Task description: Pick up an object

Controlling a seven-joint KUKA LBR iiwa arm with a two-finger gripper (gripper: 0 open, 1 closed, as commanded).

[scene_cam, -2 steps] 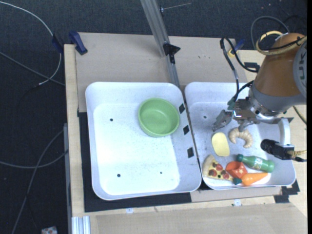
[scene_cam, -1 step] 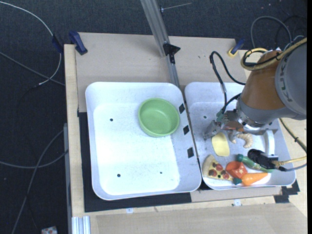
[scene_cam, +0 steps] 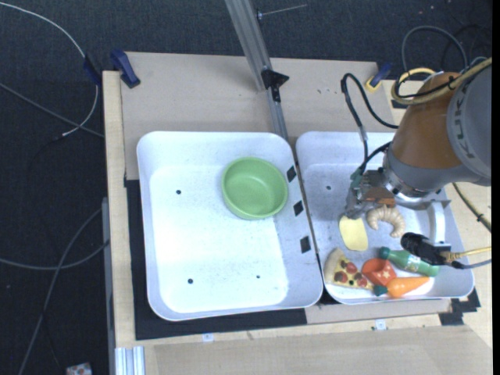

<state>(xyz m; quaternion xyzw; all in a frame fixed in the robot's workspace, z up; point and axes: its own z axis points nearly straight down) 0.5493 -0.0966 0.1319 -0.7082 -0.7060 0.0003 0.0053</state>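
Two shallow white plastic bins stand side by side on the bench. In the left bin (scene_cam: 205, 266) there is one round light-green plastic bowl (scene_cam: 254, 187), upright, near the far right corner of that bin.

The grey arm with the orange band (scene_cam: 426, 143) reaches into the right bin (scene_cam: 324, 176). Its gripper (scene_cam: 366, 200) is low over the middle of this bin, just beside a tan toy croissant (scene_cam: 388, 219) and just above a pale yellow rounded piece (scene_cam: 353, 233). The arm's body covers the gripper from above, so I cannot tell if it is open or closed, or if it holds something.

The other toys lie close together at the near edge of the right bin: a triangular pizza slice with red dots (scene_cam: 348, 273), a red piece (scene_cam: 378, 270), an orange carrot (scene_cam: 408, 286) and a small green bottle (scene_cam: 412, 264) lying on its side. Any label on the bottle is too small to read.
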